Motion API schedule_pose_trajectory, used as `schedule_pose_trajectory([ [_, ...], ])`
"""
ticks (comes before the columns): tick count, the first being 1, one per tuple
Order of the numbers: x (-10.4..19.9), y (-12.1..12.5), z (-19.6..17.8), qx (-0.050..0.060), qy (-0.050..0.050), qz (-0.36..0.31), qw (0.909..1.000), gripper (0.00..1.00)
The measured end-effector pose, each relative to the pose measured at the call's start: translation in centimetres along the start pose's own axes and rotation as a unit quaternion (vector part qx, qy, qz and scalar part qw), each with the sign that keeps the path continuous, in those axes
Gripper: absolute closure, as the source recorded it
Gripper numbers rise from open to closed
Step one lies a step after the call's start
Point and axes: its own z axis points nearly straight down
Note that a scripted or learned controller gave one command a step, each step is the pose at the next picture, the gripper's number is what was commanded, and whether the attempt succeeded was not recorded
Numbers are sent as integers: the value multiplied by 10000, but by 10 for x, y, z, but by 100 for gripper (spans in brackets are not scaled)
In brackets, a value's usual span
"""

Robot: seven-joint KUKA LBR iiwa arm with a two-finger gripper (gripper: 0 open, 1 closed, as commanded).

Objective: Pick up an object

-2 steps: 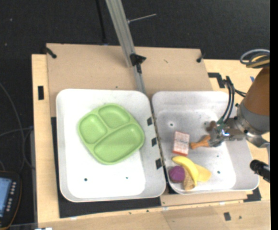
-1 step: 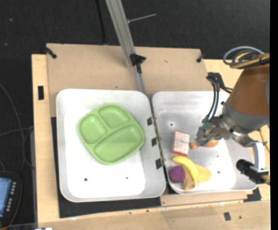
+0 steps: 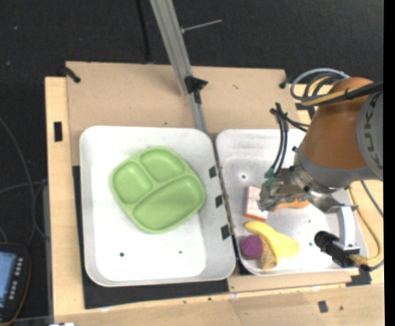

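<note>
A purple ball (image 3: 251, 246) and a yellow banana (image 3: 273, 240) are seen at the near edge of the right bin (image 3: 241, 151), side by side and touching — both lie just below the gripper (image 3: 273, 197), on the near side of it. The banana's brown end is turned toward the bin's near rim. A pink and white box (image 3: 252, 199) is found a little farther in, right beside the gripper on its left; it may be touched by the gripper, but that cannot be made out. Nothing is seen held. The gripper is lowered into the right bin, under the arm's orange band (image 3: 336, 138), and how its jaws stand cannot be told — they are too dark and small. Well off to the gripper's left, the left bin (image 3: 102, 250) is seen, and in it a green plate (image 3: 158, 189) with three parts has been laid flat.
</note>
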Motion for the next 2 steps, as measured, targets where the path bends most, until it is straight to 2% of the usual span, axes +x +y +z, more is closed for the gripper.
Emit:
schedule_pose_trajectory([
  [1, 54, -1, 7, 8, -2, 2, 10000, 100],
  [2, 108, -2, -8, -11, 1, -6, 10000, 100],
])
